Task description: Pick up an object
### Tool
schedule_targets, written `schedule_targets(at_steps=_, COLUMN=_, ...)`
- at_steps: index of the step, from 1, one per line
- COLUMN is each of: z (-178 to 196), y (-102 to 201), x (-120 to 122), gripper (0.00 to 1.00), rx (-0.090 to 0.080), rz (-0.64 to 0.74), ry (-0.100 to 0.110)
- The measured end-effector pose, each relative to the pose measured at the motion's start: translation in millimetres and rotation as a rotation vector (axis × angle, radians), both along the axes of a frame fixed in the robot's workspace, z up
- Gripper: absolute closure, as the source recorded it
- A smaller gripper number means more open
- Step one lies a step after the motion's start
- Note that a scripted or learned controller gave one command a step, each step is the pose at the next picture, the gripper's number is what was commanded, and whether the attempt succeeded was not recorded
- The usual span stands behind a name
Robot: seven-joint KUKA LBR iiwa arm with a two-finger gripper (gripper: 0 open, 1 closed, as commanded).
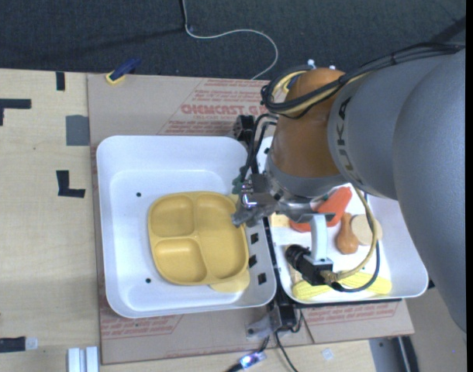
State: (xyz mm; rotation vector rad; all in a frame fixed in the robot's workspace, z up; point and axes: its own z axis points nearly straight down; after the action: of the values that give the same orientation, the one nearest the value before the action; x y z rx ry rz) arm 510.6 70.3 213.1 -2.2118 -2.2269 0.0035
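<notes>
Overhead, slanted view of a bench. Two shallow white bins stood side by side on a sheet of printed cardboard (182,107).

A yellow divided plate (196,235) with three compartments lay face up in the left bin (106,208), and every position here is given from it. Its near right edge overlapped a paler yellow item (235,284), which poked out from beneath it.

To the right of the plate, across the bins' shared walls, the grey arm (422,130) with its orange band (306,130) hung over the right bin (413,273) and covered much of it. The gripper (292,208) sat below the wrist, just right of the plate's far right corner. The wrist hid it from above, so it could not be told whether its jaws were apart or together.

Further right of the plate, past the gripper, an orange-red object (336,201) lay in the right bin, partly hidden by the arm. A tan and brown rounded object (350,237) lay just beside it. Right of the plate's near edge, a yellow object (376,287) lay along that bin's near wall. Whether any of these touched the gripper could not be told.

Well away from the plate, up and to the left, a small blue and yellow item (122,70) rested at the cardboard's far edge.
</notes>
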Motion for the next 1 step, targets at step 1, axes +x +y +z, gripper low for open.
schedule_targets(at_steps=1, z=2.5, y=10.0, x=-6.5, gripper=1.0, rx=0.0, rz=-0.003, ry=0.0)
